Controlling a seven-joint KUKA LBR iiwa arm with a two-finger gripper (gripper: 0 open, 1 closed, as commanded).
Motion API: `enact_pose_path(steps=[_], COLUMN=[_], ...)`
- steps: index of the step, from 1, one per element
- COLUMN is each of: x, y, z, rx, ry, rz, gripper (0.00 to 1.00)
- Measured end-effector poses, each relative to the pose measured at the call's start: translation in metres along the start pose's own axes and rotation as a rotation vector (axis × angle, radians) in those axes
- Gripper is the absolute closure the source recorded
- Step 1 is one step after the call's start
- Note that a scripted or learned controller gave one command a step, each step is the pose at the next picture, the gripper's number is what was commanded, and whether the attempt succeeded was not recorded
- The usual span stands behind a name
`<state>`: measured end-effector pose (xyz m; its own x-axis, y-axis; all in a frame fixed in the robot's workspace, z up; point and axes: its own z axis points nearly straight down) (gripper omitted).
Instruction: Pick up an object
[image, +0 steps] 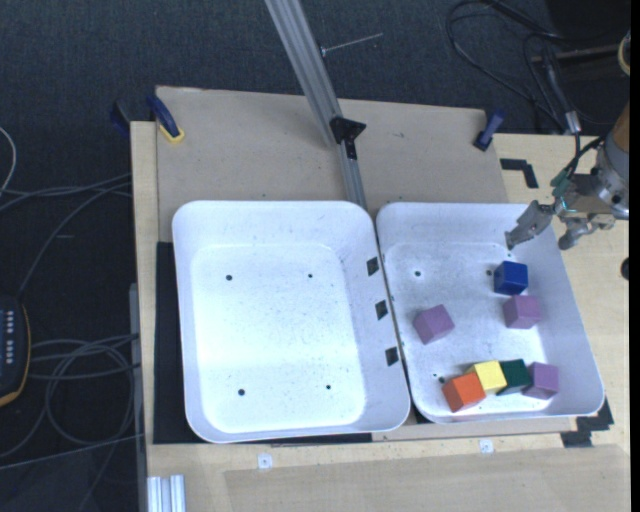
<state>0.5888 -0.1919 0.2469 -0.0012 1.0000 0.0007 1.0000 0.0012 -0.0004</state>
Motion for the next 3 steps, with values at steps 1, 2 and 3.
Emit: enact_pose_path(steps=[1, 2, 3], x=[0.000, -0.009, -0.016], y=[0.000, 0.001, 0.008], z=[0.000, 0.048, 0.101], rx=[0.000, 0.005, 0.005], ry=[0.000, 0.000, 0.001], rz=[-0.001, 0.001, 0.001], gripper=[0.00, 0.00, 0.00])
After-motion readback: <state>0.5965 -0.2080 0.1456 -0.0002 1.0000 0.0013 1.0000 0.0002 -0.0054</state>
